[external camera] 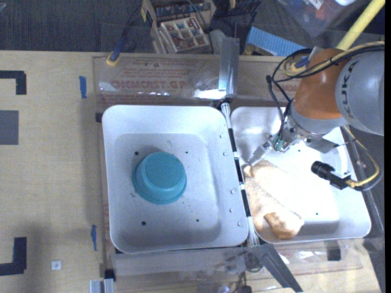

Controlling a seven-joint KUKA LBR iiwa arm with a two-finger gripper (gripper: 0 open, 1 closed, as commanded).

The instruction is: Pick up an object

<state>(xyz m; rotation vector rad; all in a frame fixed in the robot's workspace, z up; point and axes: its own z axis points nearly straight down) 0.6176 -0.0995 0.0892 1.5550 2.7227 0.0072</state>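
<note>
Bins sit side by side on the counter [49,182], seen from above at a slant. The left bin [116,133] holds a teal bowl [160,177], upside down, resting a little left of the bin's middle and well apart from every wall. The right bin [354,224] holds a tan, bread-like lump [275,203] that lies along its left wall, running from about mid-bin toward the near left corner, where its end looks browner and rounder.

From the right comes the arm [360,93], grey, with its orange band [317,90] above the wrist, over the far right part of the right bin. The wrist is bent so that the hand [255,156] slants down and to the left, toward the wall shared by the two bins. Its tip looks like a thin grey point just beyond the far end of the tan lump, near it; I cannot tell if they touch. Whether the hand is released or clenched cannot be told at this size, and nothing is seen gripped in it. A black plug on a cable [327,173] hangs off the arm over the right bin's floor, right of the lump. Beyond the bins, at the far edge of the counter, lies a sheet of clear plastic wrap [153,81].
</note>
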